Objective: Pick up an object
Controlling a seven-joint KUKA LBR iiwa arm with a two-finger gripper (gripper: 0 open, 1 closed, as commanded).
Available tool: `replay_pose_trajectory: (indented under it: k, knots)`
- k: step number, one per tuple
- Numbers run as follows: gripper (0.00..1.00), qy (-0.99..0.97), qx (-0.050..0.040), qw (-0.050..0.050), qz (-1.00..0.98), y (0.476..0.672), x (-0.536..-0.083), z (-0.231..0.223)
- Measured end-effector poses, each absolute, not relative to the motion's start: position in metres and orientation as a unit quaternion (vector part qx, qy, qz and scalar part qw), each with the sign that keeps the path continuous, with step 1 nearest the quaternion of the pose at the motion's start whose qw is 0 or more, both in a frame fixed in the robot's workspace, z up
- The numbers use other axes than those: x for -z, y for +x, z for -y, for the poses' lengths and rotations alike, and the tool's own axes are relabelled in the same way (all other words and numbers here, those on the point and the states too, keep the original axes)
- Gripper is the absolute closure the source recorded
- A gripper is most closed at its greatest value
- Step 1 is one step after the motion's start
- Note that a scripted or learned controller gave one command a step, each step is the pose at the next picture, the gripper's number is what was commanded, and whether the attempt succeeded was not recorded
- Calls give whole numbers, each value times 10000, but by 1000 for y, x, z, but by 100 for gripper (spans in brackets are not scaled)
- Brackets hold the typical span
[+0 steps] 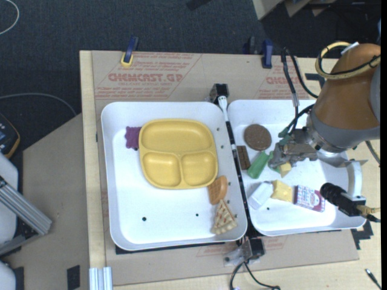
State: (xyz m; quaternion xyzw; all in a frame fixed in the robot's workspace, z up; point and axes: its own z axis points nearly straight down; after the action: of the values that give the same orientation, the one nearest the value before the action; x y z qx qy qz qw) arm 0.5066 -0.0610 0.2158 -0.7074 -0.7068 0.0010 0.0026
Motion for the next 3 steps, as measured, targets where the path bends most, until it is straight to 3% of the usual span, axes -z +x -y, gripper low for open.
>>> replay_pose_trajectory:
  k: [1,2,3]
  knots:
    - [100,-7075,-8,19,7067,495,-216,57]
    - [100,-7070,3,-4,7072,503,-215,55]
    - [100,-7069,12,-15,7073,499,-236,53]
